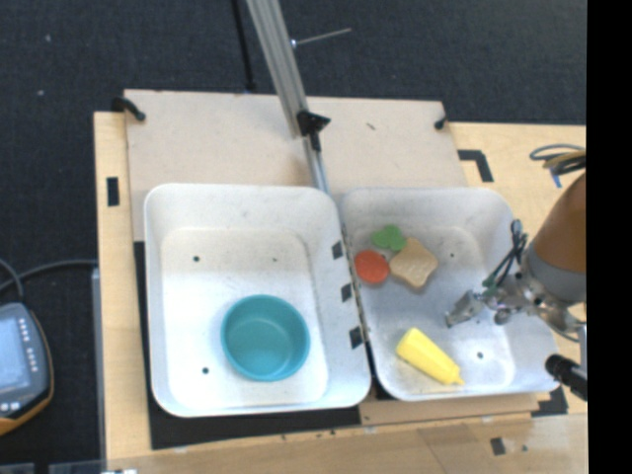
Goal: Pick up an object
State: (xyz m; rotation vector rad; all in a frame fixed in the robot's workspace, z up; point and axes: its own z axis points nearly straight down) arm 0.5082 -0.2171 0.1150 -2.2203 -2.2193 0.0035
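The gripper (462, 314) is down inside the right bin (494, 210), coming in from the right edge, with the grey arm (553, 279) and its orange band (565, 227) just behind it. Its metal tip hangs low over the white floor, pointing left, and nothing sits between its prongs. Whether they are spread or pinched, I cannot tell from here; the tip is too small and glinty.

Closest to the gripper, just below and to its left, lies a yellow piece (429, 356), long and rounded, slanting across the bin floor. It is near the tip, but apart from it.

Up and to the left of the gripper is a little cluster: a tan toast-like piece (414, 264), a red round piece (371, 267) touching its left side, and a green piece (387, 237) above those two, all bunched near the wall between the bins. They sit well clear of the gripper.

Further left, across the divide, the left bin (168, 215) holds a teal bowl (265, 338), upright, towards the near side.

Behind both bins, a metal pole (281, 57) rises at a slant from the bench (114, 265). Far off to the left, on the dark floor, sits a handheld control pad (20, 363).
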